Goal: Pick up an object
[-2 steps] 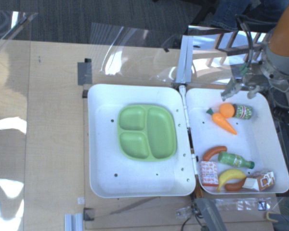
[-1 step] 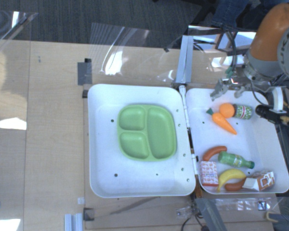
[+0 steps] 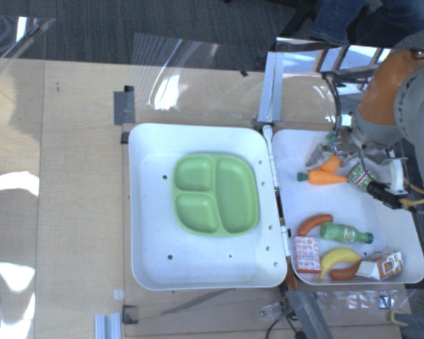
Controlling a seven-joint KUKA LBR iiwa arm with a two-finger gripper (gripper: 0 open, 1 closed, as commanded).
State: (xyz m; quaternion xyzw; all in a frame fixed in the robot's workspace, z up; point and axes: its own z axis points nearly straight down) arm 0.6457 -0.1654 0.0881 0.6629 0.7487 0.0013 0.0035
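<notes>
tool (image 3: 333, 154) over carrot (image 3: 325, 178), tips (partly) hidden

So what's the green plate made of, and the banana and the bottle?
The green plate looks like matte moulded plastic: even colour, soft rounded compartments. The banana seems to be toy plastic, smooth and uniformly yellow. The bottle looks like glossy green plastic, with a light highlight along it, though that's hard to confirm.

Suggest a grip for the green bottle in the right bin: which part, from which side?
Probably the mid-body of the green bottle, from straight above. It lies on its side, long axis roughly left-right, so the fingers should close across its width. The sausage sits close at its left end and the banana just below, so stay centred.
</notes>
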